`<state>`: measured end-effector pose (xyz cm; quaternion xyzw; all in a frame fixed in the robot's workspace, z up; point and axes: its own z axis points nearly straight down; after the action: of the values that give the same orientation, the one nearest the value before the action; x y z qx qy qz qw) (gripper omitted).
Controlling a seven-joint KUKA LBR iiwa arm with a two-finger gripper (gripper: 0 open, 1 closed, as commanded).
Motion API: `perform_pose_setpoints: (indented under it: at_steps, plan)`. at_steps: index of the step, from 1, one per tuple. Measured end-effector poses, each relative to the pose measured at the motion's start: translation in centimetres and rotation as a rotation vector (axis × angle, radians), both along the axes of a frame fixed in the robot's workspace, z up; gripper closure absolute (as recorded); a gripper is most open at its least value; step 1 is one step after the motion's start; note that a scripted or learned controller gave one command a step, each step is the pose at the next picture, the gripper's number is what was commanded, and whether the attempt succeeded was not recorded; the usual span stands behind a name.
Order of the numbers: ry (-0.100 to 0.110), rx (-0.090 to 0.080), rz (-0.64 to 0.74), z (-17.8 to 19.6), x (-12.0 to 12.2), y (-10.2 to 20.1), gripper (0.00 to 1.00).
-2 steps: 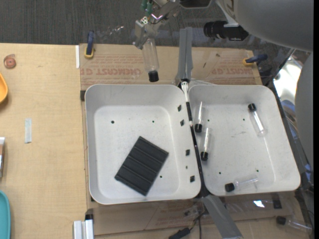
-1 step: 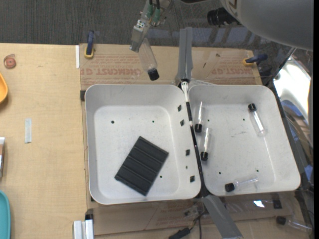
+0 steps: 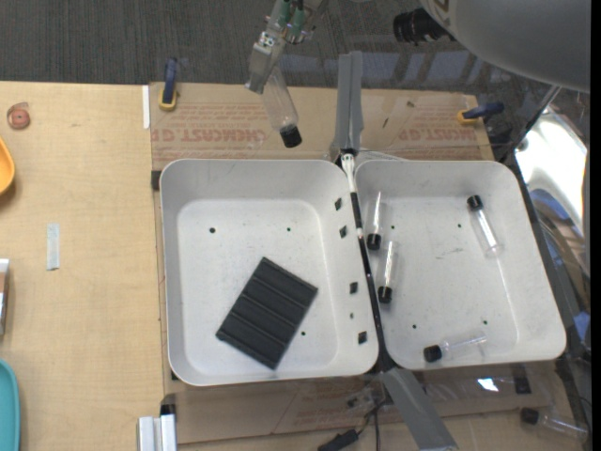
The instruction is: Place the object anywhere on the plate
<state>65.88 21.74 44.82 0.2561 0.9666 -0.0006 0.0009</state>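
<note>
Gripper (image 3: 282, 22) half cut off at twelve o'clock, jaws clamping clear black-capped plastic tube (image 3: 275, 101), ridged black rectangular plate (image 3: 268, 311) at seven o'clock in left white bin (image 3: 188, 252)

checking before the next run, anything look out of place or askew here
One clear tube with a black cap hangs tilted above the cardboard behind the left bin, at the gripper, away from the dark ribbed plate. Four more capped tubes lie scattered at odd angles in the right bin.

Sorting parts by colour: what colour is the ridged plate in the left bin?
Black ridged plate, clear in the camera view.
</note>
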Motion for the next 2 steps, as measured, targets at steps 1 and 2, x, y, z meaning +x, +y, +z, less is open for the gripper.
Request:
perform_pose_setpoints:
  at_steps: [1, 2]
  plan:
    - [-0.001, 0.000, -0.001, 0.78, 0.12, -0.02, 1.00]
    - [-0.002, -0.001, -0.001, 1.57, 0.23, -0.02, 1.00]
